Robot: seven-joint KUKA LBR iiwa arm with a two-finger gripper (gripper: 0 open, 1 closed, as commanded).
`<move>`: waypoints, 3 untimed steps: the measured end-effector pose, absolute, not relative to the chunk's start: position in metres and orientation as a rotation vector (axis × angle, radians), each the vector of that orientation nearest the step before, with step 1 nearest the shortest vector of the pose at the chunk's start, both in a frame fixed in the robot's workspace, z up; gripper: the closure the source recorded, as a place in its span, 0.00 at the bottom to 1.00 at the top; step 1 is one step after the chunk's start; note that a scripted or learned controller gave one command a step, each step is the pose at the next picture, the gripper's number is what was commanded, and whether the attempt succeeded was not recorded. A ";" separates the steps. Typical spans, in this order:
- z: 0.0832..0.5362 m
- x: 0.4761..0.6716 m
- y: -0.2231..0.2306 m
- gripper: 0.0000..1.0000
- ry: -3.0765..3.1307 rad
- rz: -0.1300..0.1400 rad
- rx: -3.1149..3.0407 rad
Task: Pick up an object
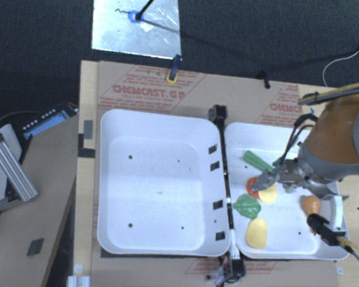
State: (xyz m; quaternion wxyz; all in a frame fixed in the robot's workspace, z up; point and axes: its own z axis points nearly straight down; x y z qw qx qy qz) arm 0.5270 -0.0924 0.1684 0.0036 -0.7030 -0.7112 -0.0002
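Bench: toys [256, 232] in right bin [241, 138]

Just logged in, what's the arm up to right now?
The arm reaches in over the right bin, with its gripper down among the small objects there. It sits right at an orange-red piece and a pale yellow piece, beside a green stick. A green lump, a yellow object and an orange one lie nearby. Nothing is visibly lifted, and I cannot tell how the jaws stand. The left bin plays no part.

Arm [342, 136] reaching from right, gripper [264, 181] lowered leftward
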 end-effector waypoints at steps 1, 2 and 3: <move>0.082 0.540 -0.156 0.00 -2.218 0.001 -2.224; 0.085 0.562 -0.162 0.00 -2.229 -0.003 -2.220; 0.086 0.604 -0.156 0.00 -2.232 -0.006 -2.219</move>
